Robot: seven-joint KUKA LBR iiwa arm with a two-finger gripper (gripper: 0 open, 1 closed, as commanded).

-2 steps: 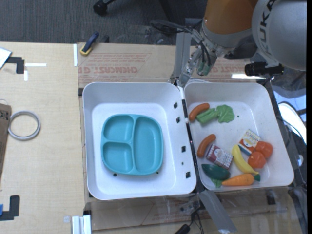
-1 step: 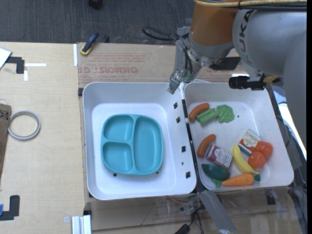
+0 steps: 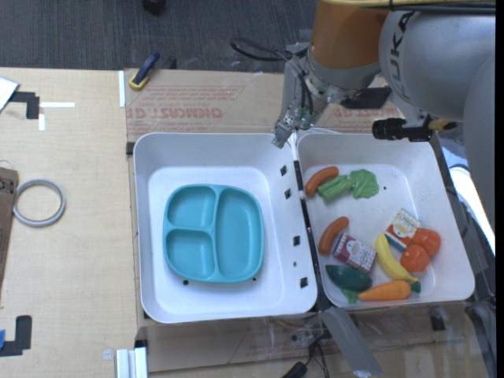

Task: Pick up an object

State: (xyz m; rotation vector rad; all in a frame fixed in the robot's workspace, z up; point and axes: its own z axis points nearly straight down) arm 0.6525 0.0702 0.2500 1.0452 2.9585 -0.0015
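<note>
I am seeing the grey arm with its orange band (image 3: 354,14) reaching in from the right, and its end effector (image 3: 290,128) is hanging over the far end of the rim where the two shallow white bins meet. Nothing is showing between it and the bins, and I cannot tell how it is set.

The right white bin (image 3: 441,179) is carrying the toy food. Near its far left corner an orange-red sausage (image 3: 320,179) is lying beside a green leafy vegetable piece (image 3: 352,185). A second orange-red sausage (image 3: 333,233) is sitting lower down, touching a small dark red packet (image 3: 353,252). A yellow banana (image 3: 390,258) is curving just right of that packet, with a small white carton (image 3: 404,225) and a red-orange tomato (image 3: 421,248) beside it. Along the near wall a dark green pepper-like piece (image 3: 346,278) is lying next to an orange carrot (image 3: 386,291).

The left white bin (image 3: 150,211) is holding a turquoise plastic divided plate (image 3: 213,232), lying flat.

On the table (image 3: 63,290) to the left, a grey tape roll (image 3: 35,201) is resting.
</note>
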